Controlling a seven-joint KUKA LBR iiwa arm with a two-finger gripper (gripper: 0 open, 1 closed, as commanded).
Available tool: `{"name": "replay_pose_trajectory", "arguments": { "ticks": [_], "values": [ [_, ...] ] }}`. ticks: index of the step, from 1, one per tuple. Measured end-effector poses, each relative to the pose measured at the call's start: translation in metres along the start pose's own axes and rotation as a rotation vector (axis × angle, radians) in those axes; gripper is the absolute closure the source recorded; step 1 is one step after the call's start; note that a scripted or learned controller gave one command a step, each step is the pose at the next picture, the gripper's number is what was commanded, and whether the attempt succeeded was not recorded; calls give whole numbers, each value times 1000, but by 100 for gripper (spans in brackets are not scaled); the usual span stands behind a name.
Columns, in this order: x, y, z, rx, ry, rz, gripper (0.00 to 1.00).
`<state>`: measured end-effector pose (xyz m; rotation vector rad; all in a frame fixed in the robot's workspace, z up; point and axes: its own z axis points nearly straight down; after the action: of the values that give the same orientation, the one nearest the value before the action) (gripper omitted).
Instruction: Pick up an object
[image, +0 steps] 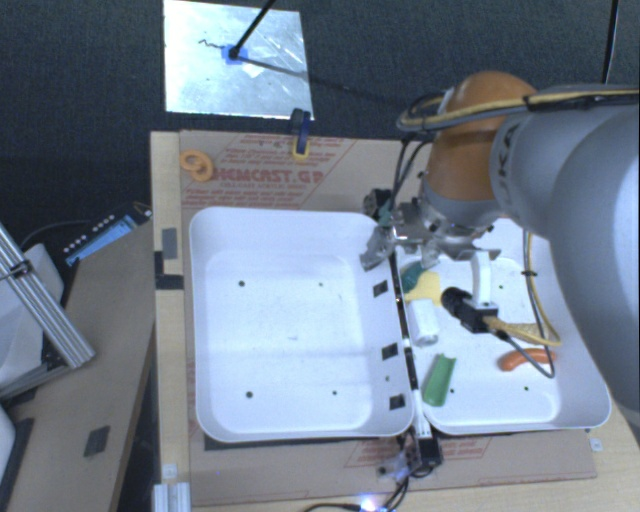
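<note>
From my feed I count 2 white bins, and I take the right bin (560, 410) as my reference. The left bin (215, 330) lies just beside it, their long walls touching along a shared seam.

Inside the right bin I count 4 loose things, 1 of each:
- 1 green block (438, 380) near the left wall, toward the front.
- 1 white block (424, 320) just behind it, along the same wall.
- 1 yellow piece (425, 287) behind the white block, touching it or nearly so.
- 1 orange piece (525, 360), long and thin, further right on the bin floor and well apart from the other 3.

The gripper (420, 258) hangs over the rear left part of the right bin, close above the yellow piece. The grey arm and its orange band cover much of that bin's back. I cannot tell whether the gripper is spread or pressed together, and I see nothing held in it.

Both bins sit on a brown board (270, 170) with red print. Behind the right bin's far-left side, the board carries 1 orange tape ring (197, 165) and 1 blue and yellow clamp (299, 135). Beyond that, 1 shiny foil sheet (238, 60) lies on dark floor.
</note>
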<state>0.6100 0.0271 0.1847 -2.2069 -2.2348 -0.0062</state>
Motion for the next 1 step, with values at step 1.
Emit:
{"name": "replay_pose_trajectory", "arguments": {
  "ticks": [1],
  "values": [
    [40, -39, -126, -8, 0, 3, 0]
  ]
}}
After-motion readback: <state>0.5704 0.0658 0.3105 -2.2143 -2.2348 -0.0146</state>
